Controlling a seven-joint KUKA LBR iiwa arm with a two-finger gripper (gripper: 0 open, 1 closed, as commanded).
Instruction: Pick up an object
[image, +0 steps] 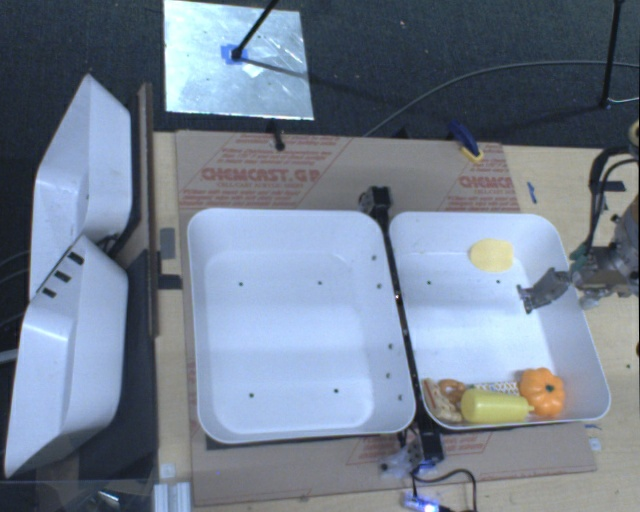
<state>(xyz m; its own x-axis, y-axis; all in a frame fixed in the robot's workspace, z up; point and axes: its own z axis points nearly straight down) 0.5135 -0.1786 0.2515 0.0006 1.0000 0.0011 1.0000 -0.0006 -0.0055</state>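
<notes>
The right bin (440, 330) holds a pale yellow flat disc (491, 254) near its far side. Along its near edge lie an orange pumpkin-shaped toy (541, 390), a yellow oblong piece (492, 406) and a tan pretzel-like piece (445, 395), all close together. My gripper (538, 291) hangs over the right bin's right side, to the right of and a little nearer than the yellow disc. It is well apart from the cluster at the near edge. I see nothing held in it.
The left bin (290, 400) sits beside the right one on a cardboard sheet (300, 170). A metal plate (237, 60) lies beyond the bench. White covers (70, 300) stand at the far left. Cables run near the right edge.
</notes>
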